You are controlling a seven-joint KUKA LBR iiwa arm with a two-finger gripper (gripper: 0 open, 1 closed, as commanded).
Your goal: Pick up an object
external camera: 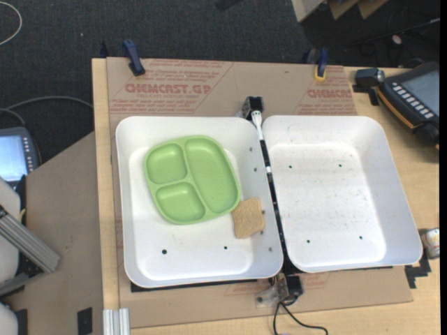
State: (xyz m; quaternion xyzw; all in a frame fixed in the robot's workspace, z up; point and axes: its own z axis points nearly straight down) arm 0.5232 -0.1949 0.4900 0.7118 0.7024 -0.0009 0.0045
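You are looking down at a slant on a bench topped with a brown cardboard sheet (209, 82), held by a blue clamp (133, 56) at its far left edge and another blue clamp (321, 63) further right. Starting at the left, the left white bin (140, 257) holds a green divided plate (192, 179) with three compartments, lying flat in the bin's upper middle. Touching the plate's lower right edge is a tan sponge-like square (248, 218), lying flat on the bin floor near the inner wall. A black strip (269, 187) runs between the two bins. To the right, the right white bin (335, 194) shows dark speckles on its floor.

The gripper's state can't be told from this view. The pick looks not yet begun. Your next move, likely, is to reach over the left bin, choose the sponge or plate, and descend squarely.
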